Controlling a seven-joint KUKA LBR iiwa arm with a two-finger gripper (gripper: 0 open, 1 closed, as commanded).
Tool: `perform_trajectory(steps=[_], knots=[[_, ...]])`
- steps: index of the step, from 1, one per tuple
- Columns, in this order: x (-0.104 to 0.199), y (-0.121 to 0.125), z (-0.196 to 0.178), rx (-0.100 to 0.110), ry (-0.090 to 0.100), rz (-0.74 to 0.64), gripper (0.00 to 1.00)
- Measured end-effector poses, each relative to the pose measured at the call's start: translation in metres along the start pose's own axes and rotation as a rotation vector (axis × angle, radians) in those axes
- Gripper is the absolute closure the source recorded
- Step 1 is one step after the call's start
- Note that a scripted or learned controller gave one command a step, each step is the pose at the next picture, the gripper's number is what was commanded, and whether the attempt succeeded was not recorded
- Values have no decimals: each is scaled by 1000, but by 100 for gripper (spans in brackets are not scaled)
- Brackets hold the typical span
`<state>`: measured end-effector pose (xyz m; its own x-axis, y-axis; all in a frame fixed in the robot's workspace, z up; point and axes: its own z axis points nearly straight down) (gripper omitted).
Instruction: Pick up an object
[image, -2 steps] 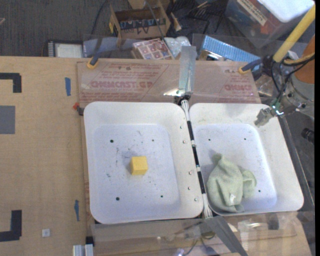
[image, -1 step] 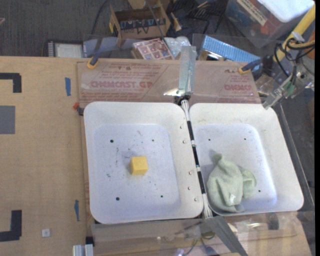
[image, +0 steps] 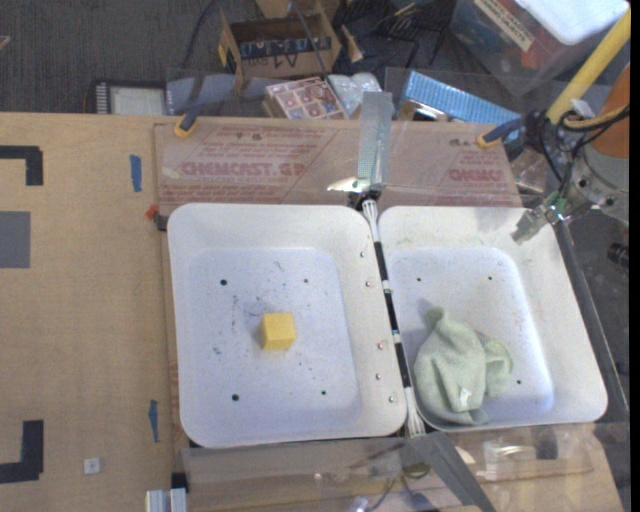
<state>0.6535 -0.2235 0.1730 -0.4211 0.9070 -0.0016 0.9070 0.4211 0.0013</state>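
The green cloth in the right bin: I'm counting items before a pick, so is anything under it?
The green cloth lies crumpled on the right bin's floor, near its front left corner. Only white bin floor shows around its edges. Whatever its folds cover is hidden, so a small item beneath cannot be ruled out.

In the left bin (image: 200, 400), 1 small yellow block (image: 279, 331) sits near the centre with bare floor on all sides. In the right bin (image: 560, 300), a crumpled pale green cloth (image: 458, 364) fills the near part; the far half is open.

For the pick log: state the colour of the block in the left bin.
Yellow block, clearest in the camera view.
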Motion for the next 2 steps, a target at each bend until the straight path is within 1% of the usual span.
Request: perform_trajectory(steps=[1, 2], knots=[[-6, 13, -37, -4, -5, -460, 100], [-7, 14, -49, -9, -13, -459, 100]])
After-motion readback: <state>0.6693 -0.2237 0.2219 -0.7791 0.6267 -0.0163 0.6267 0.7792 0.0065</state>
